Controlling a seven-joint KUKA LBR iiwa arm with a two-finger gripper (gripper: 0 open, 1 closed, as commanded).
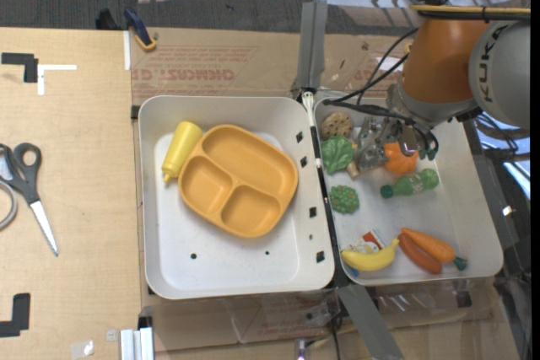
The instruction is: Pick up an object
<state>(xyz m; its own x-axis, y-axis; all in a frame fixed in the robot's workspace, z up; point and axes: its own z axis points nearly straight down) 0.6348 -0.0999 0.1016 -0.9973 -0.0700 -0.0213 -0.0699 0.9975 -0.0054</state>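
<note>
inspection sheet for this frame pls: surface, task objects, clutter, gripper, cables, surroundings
Surface: two white bins side by side, left bin and right bin, on a cardboard-topped bench.
Job's things: in the right bin, a banana, carrots, green bottle, orange item, two green leafy pieces, a cookie.
Clutter: left bin holds an orange divided tray with a yellow bottle beside it.
Gripper: gripper is low in the right bin beside the orange item; finger state unclear.
Cables: black cables run along the wrist.
Surroundings: scissors on the wooden table at left; blue clip near the cardboard's top edge.
</note>
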